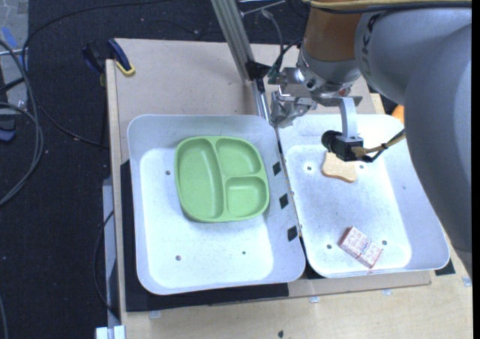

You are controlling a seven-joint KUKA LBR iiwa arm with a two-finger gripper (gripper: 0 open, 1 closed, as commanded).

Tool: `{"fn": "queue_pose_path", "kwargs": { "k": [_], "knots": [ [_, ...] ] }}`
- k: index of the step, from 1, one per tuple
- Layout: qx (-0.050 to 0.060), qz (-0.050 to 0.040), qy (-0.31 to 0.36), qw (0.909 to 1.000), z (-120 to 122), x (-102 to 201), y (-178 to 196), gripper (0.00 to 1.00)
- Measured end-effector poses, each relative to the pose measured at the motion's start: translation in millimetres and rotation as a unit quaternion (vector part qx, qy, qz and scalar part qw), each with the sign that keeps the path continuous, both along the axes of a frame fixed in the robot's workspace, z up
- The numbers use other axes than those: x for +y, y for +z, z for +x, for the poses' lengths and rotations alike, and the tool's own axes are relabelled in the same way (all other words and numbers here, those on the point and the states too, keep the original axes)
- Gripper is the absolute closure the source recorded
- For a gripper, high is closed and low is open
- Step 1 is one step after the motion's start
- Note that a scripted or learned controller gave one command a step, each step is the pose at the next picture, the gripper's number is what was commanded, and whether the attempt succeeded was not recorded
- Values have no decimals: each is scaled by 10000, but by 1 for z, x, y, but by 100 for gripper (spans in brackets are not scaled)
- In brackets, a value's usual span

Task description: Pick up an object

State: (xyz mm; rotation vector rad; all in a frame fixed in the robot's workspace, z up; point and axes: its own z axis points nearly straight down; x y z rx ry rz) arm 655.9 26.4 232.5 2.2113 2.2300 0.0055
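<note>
1. Over the right bin's [401, 195] far-left corner: the gripper [289, 107], grip state impossible to tell.
2. Flat tan toast-shaped piece [339, 169] near that bin's far edge; patterned pink box [360, 246] near its front edge.
3. Smooth green divided plate [222, 178] in the left bin [157, 255].

1 camera above the bench [187, 67], slanting down on 2 bins [150, 255]; mid-range.

Left bin [210, 255]: green plate [222, 178] mid-far; bare floor along near edge.
Right bin [337, 214]: tan slice [339, 171] far, pink box [360, 247] near; open between.
Far right: arm [420, 37] overhead.
</note>
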Motion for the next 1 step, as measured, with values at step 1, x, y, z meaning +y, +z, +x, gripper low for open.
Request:
{"fn": "queue_pose_path", "kwargs": {
  "k": [1],
  "knots": [
    [19,-2,-4,10000,-2,49,-9,100]
  ]
}}
